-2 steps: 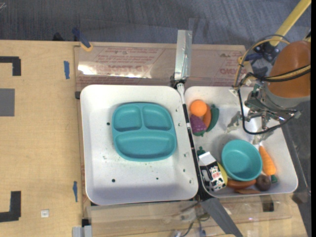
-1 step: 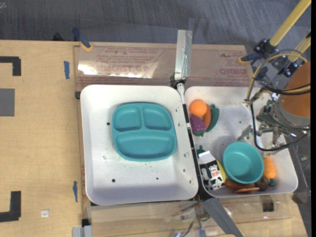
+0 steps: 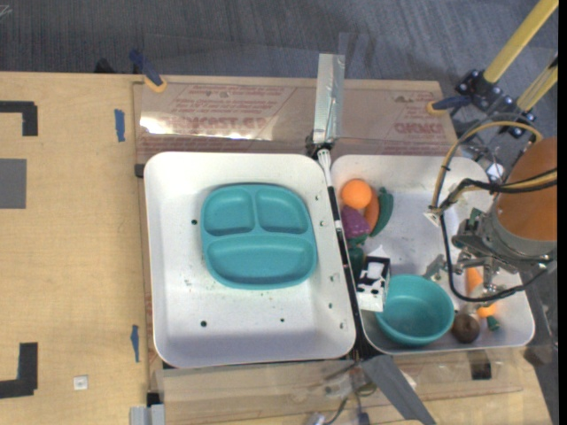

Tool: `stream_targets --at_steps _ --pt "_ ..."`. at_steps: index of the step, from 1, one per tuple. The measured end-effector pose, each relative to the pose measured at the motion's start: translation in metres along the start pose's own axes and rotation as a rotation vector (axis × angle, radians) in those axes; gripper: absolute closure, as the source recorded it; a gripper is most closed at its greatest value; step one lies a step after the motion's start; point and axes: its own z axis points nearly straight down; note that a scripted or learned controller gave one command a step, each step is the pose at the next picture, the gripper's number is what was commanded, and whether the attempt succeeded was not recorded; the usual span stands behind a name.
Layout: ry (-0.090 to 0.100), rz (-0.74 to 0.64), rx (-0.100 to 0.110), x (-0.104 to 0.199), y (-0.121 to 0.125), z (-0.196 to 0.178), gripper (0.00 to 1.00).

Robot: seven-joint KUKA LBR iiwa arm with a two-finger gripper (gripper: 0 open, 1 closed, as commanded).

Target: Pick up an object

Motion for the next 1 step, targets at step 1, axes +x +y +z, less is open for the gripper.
stream_targets --at_steps 1 --pt "-0.004 -0.004 0.015 -0.0025 -0.0034 -0.0126 1.00"
